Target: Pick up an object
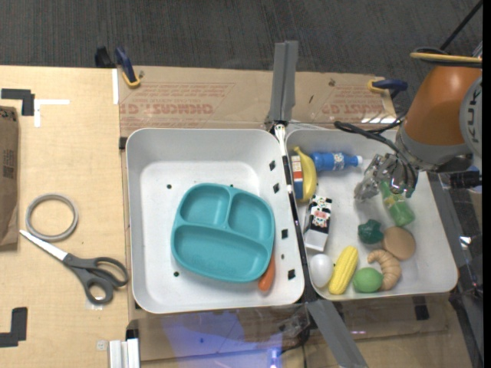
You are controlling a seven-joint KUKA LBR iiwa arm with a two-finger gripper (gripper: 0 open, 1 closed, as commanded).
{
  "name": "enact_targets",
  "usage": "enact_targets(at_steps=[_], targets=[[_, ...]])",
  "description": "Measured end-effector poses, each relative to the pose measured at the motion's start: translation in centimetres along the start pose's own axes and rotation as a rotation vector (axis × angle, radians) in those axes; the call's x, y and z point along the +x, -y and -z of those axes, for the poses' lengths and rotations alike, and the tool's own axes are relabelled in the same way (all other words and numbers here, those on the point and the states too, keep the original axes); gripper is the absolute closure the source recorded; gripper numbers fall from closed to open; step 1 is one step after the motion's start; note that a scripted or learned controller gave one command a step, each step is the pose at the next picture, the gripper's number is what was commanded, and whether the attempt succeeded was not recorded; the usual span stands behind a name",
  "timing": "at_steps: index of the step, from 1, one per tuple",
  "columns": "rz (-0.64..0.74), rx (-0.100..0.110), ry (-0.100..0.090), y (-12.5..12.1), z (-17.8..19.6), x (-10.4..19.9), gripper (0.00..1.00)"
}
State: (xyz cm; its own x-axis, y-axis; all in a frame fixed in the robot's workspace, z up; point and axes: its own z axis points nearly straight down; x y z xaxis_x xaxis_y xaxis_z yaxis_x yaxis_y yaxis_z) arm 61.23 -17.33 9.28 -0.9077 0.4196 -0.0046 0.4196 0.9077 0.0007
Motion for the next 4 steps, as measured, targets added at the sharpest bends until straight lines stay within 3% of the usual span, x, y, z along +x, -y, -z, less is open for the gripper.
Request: enact_targets(at_steps=[1,2,3,4], targets=[[0.0,0.0,0.0,0.0,0.0,0.0,0.0],[0.09,0.0,-0.002,-1.1,0.0,5.3,0.0],[0.15,-0.001,-0.003,-3.9,0.0,9.9,0.0],[0.123,0.0,0.0,-1.2,0.0,1.6,0.0]])
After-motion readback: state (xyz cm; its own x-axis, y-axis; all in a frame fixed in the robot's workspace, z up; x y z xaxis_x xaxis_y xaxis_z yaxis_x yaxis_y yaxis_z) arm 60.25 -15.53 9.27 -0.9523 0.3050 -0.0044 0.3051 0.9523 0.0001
